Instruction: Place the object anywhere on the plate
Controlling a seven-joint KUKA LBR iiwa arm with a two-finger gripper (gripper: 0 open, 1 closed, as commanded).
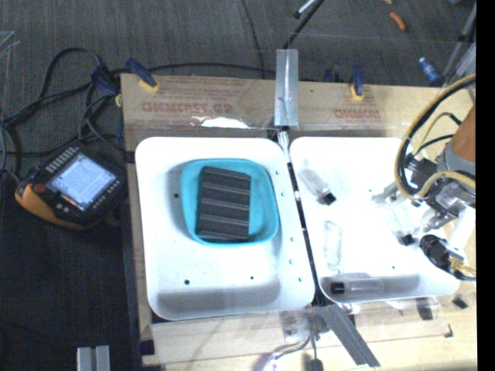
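A blue plate (265, 221) lies in the left white bin (158, 207). A dark grey ridged block (224, 202) rests flat on the plate, near its middle. My gripper (404, 216) hangs over the right part of the right bin (360, 161), far from the plate, and I see nothing in it. In the right bin lie a small clear vial with a black cap (317, 186), a clear piece (332, 242) and a long clear tube with a black end (363, 286) against the near wall.
A raised ridge (298, 207) divides the two bins. A teach pendant (73, 184) with cables sits left of the bench. Yellow and black cables (410, 149) loop beside the wrist on the right.
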